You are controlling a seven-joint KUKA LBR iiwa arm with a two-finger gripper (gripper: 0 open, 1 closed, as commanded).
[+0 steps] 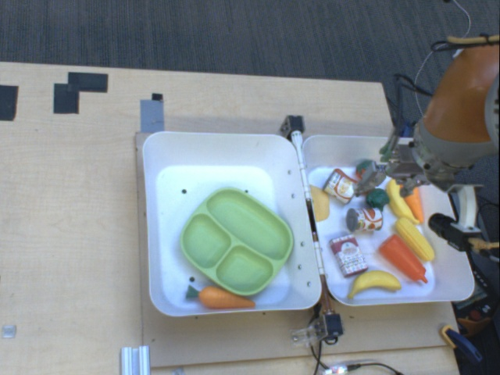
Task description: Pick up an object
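Wooden counter (70, 233) carries two white bins; the tool (373, 180) hovers in the right bin (457, 291), whether spread or closed I cannot tell. A green toy (376, 197) lies just below it. Likely the reach step; next it must descend and close.

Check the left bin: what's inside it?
The left bin holds a green plate with three bare compartments, and a carrot lying beside the plate at the near wall. Whatever is under the plate is covered.
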